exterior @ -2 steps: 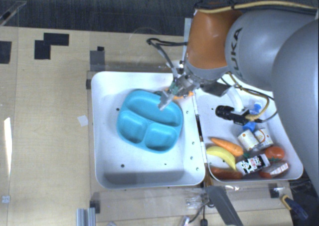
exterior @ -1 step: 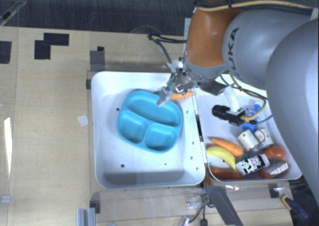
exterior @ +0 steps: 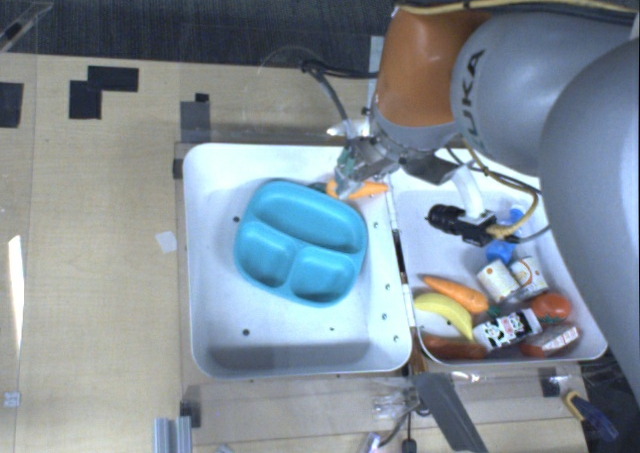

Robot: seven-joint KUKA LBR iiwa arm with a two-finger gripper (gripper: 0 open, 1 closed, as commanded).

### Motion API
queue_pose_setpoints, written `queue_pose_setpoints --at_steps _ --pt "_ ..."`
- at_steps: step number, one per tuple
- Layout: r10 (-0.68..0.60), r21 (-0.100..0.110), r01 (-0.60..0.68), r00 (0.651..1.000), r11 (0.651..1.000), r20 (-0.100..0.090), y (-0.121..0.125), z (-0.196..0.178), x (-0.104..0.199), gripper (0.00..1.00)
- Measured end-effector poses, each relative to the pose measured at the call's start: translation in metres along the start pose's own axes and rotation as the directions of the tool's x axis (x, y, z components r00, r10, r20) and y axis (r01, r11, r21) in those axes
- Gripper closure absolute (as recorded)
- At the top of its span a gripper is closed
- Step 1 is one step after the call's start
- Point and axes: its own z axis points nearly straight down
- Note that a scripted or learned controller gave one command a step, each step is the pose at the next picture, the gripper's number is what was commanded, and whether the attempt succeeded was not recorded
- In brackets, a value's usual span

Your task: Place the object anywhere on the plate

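Note:
A blue divided plate (exterior: pixel 300 241) lies tilted in the left white bin (exterior: pixel 215 326). My gripper (exterior: pixel 354 177) hangs at the plate's far right corner, close to the wall between the two bins. A small orange object (exterior: pixel 366 189) sits between its fingertips, just above the plate's rim, with its ends sticking out on both sides. The gripper is shut on it.
The right bin (exterior: pixel 590 346) holds a carrot (exterior: pixel 456 291), a banana (exterior: pixel 446 312), a small can (exterior: pixel 499 278), a dark bottle (exterior: pixel 512 326) and reddish sausages (exterior: pixel 548 307). The arm covers the right bin's far part.

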Motion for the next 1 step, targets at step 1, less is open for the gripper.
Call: queue_pose_setpoints --at_steps 1 --pt "0.0 0.0 0.0 1.0 1.0 0.0 0.0 0.0 0.0001 0.0"
